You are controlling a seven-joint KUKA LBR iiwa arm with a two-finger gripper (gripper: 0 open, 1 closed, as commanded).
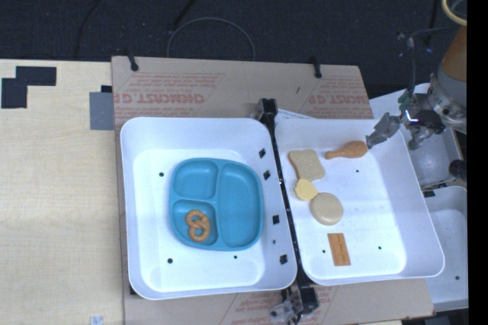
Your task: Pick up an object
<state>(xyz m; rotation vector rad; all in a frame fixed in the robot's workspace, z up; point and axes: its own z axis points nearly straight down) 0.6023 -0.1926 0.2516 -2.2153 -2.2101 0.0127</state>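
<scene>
The arm (450,79) came in from the right, its orange band near the top right corner. The claw (396,125) hung over the upper right rim of the right bin (427,239), well above the bin floor. One grey finger (381,131) pointed left and down toward the bin; whether the fingers stood apart or together, I could not tell. Nothing showed between them.

Two white bins sat side by side on a cardboard sheet (229,91) laid over the worktop (53,201). The left bin (145,270) held a blue divided plate (216,204), and a pretzel (198,225) lay in the plate's lower left compartment.

The right bin held five food pieces. A tan drumstick (348,151) lay near the upper edge, just left of the claw and apart from it. A slice of toast (306,164) lay to the left of the drumstick. Below the toast sat a small yellow piece (306,190), touching or almost touching a round pale bun (326,208) at its lower right. An orange-brown bar (338,249) lay alone toward the bin's lower edge, well apart from the others.

Black cables (206,33) ran over the dark floor behind the bins
</scene>
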